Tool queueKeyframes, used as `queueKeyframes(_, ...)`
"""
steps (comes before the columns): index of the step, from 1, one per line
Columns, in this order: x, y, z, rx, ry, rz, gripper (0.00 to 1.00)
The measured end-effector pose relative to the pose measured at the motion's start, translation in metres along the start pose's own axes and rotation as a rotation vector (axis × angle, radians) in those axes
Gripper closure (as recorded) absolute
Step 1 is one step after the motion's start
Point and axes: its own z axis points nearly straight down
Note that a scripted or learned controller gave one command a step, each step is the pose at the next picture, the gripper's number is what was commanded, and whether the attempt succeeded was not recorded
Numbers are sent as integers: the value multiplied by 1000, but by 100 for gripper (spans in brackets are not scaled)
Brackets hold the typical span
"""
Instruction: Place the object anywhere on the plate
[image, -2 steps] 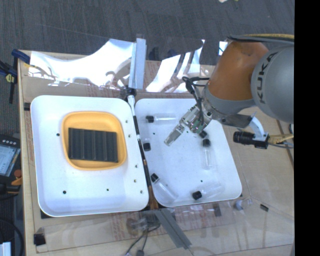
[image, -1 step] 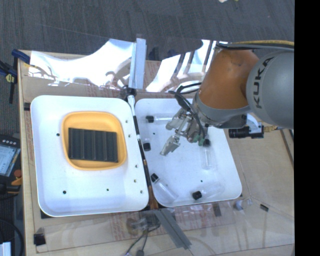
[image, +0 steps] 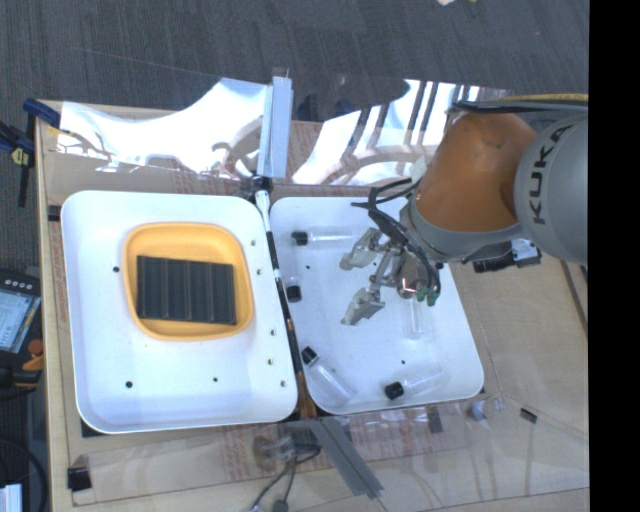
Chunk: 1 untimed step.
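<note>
Clear plastic, black-capped vials are judged to be the task's objects. All of them lie in the right bin (image: 455, 345), right of the frame's centre. An upper vial (image: 322, 239) is seen near the bin's top left corner, a corner vial (image: 326, 375) at the lower left, and a bottom vial (image: 418, 383) by the lower edge. A small black cap (image: 292, 292) rests at the left wall, and a faint clear tube (image: 415, 320) lies just right of the claw.

The yellow plate (image: 185, 240) is set in the left bin (image: 100, 370), left of centre, and a dark ribbed panel (image: 187, 288) covers its middle. No vial is seen on it, so the placing is judged as not yet done and the picking step as still in hand.

The gripper (image: 362, 280) hangs over the middle of the right bin, under the orange-banded arm (image: 480, 180). Its two metal fingers are spread wide, and nothing is seen between them. Whether the tips touch the bin floor cannot be told.

For the next move, one vial must be straddled and clamped, then lifted over the wall between the bins to the plate.
</note>
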Motion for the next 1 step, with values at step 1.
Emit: queueKeyframes(1,14,20,-30,0,-4,-275,0)
